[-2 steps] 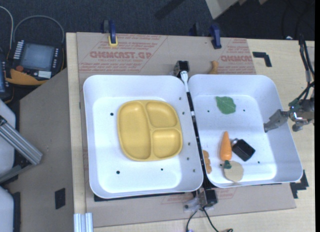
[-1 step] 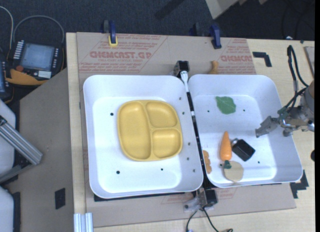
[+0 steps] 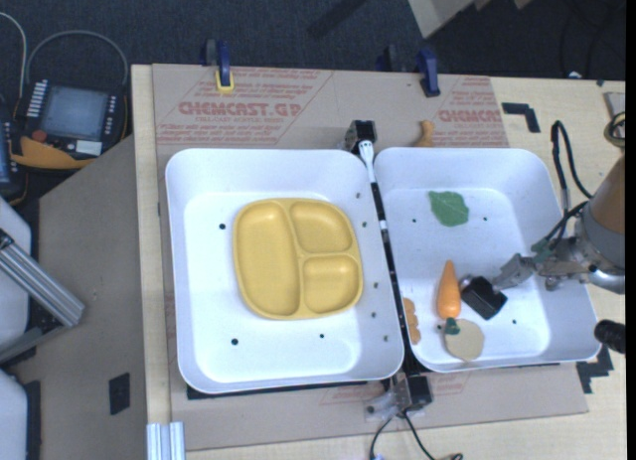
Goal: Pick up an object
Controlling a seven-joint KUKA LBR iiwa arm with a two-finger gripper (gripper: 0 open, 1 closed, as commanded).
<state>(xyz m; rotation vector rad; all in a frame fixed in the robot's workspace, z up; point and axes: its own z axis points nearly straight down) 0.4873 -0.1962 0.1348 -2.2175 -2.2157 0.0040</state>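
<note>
The pincer (image 3: 485, 298) is seen low in the right bin (image 3: 527, 175); open or closed cannot be told. An orange carrot (image 3: 449, 290) lies at its 9 o'clock, and a yellow tray (image 3: 297, 255) is held in the left bin (image 3: 189, 249).

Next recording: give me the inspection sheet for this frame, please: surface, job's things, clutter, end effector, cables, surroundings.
Surface: brown board bearing two white bins, left bin and right bin, side by side.
Job's things: in the right bin, a carrot, a green piece, a tan disc and a small orange bit at its left edge.
Clutter: yellow divided tray in the left bin.
End effector: end effector low in the right bin, beside the carrot; grip state not readable.
Cables: black cable by the right bin; another below the bins.
Surroundings: pendant on the left; blue clamps on the board's far edge.
</note>
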